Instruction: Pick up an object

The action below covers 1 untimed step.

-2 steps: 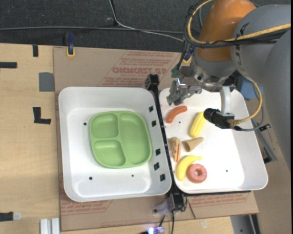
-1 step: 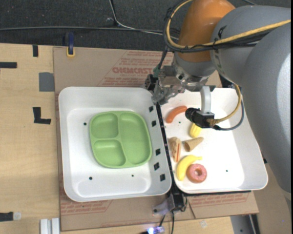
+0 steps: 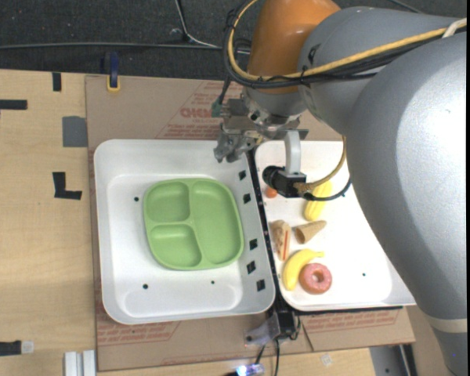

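Observation:
My gripper [image 3: 229, 147] hangs over the back right corner of the left bin [image 3: 113, 210], close to the divider between the bins, with nothing visible in it. A green divided plate [image 3: 193, 223] lies flat in the middle of that bin, in front of and to the left of the gripper. The right bin [image 3: 372, 276] holds toy food: a yellow banana [image 3: 316, 204], a tan cone [image 3: 310, 230], a second banana [image 3: 295, 267] touching a pink donut [image 3: 316, 278], and a brown piece [image 3: 278, 229] with an orange stick [image 3: 284, 246].
The arm's big grey body covers the right side of the right bin. A small red-orange piece [image 3: 271, 193] lies by the divider. Black clips line the divider [image 3: 254, 233]. Both bins rest on a cardboard sheet [image 3: 141, 116] on the wooden bench.

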Available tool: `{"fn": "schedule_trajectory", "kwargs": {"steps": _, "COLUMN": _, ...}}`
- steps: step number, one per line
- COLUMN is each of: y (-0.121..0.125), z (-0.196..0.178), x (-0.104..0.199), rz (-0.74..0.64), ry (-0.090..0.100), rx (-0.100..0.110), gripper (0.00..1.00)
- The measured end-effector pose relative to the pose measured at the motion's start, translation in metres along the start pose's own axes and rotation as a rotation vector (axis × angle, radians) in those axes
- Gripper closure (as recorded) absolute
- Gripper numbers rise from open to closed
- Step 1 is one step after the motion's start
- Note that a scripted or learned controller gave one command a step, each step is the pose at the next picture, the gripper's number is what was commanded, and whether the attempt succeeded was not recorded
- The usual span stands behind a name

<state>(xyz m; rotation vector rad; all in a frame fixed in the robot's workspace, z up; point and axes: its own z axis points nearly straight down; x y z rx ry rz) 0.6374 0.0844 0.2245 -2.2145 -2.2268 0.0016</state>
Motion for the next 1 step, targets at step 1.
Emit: {"fn": "schedule_trajectory", "kwargs": {"steps": 1, "y": -0.0005, "z": -0.001, "x": -0.0028, "rz": 0.003, "ry": -0.001, "rx": 0.0, "gripper": 0.0}}
